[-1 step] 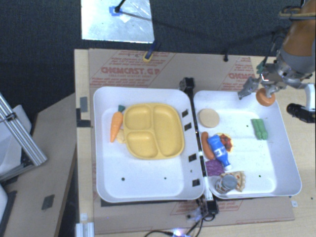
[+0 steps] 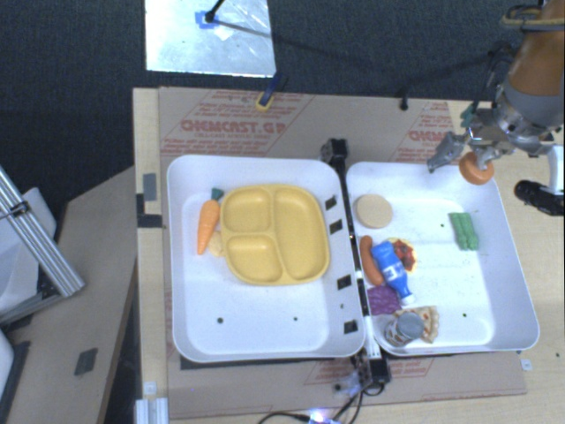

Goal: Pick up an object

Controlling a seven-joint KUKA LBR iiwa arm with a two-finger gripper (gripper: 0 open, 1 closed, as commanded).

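My claw hangs over the far right corner of the right bin, clenched around a small orange ball. I would lift straight up and slowly, because the grip looks shallow and the ball may roll out.

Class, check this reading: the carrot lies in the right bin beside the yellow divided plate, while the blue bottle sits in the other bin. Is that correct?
Not quite. The camera view shows the carrot in the left bin, not the right, lying beside the yellow divided plate. The blue bottle sits in the other bin, the right bin, as stated.
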